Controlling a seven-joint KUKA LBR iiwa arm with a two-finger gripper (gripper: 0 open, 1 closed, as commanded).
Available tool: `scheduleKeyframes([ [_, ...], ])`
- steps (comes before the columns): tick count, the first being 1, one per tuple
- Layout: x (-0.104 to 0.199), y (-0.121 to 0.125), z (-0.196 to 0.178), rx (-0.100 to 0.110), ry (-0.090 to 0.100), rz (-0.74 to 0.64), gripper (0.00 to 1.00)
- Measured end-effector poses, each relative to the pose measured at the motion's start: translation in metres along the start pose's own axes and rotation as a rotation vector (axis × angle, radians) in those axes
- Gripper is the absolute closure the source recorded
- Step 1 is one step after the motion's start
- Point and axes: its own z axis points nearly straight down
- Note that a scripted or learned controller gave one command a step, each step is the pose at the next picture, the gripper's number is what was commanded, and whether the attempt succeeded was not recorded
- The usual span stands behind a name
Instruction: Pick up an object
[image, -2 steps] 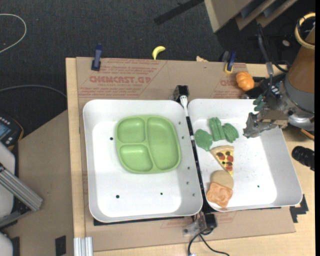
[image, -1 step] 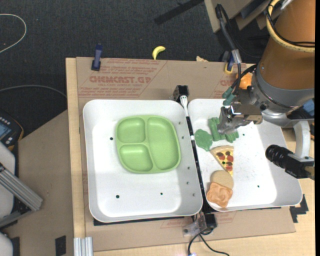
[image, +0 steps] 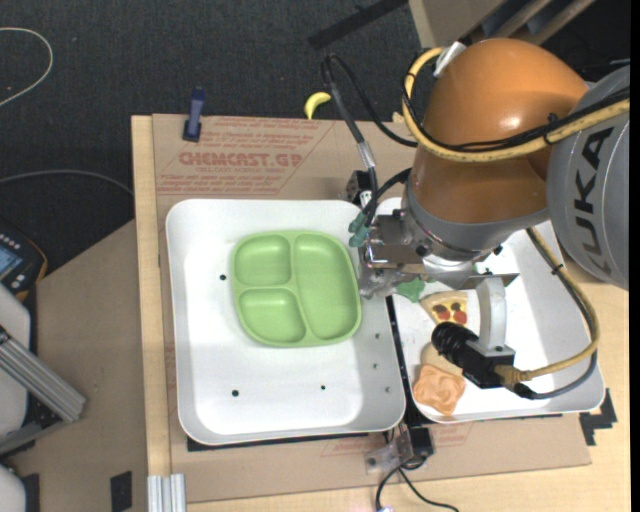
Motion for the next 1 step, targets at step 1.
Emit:
scheduleKeyframes([
  [1,-0.0199,0.0013,-0.1152,-0.024,0.002,0.008,1.00],
])
